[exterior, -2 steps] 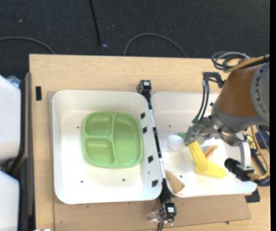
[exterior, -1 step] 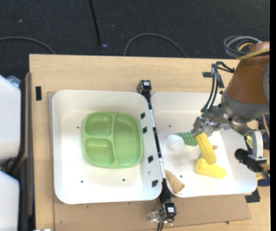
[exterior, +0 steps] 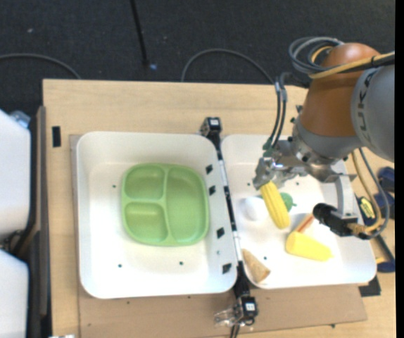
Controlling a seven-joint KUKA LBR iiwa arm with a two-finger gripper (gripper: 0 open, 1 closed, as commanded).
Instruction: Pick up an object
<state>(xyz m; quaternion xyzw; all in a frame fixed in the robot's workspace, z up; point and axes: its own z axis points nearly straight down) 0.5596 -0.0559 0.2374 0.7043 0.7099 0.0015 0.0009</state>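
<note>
The corn cob (exterior: 275,204) is lying in the right bin (exterior: 238,153), its long axis running from upper left to lower right. The end effector (exterior: 266,173) is hanging just above its upper end; I cannot tell its state. A yellow wedge (exterior: 307,246) is lying near, a green divided plate (exterior: 165,204) in the left bin (exterior: 96,259). Letters "UK" are showing on the arm (exterior: 343,111).

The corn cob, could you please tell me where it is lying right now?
The corn cob lies in the right bin, just below the gripper, with a yellow wedge to its lower right.
</note>
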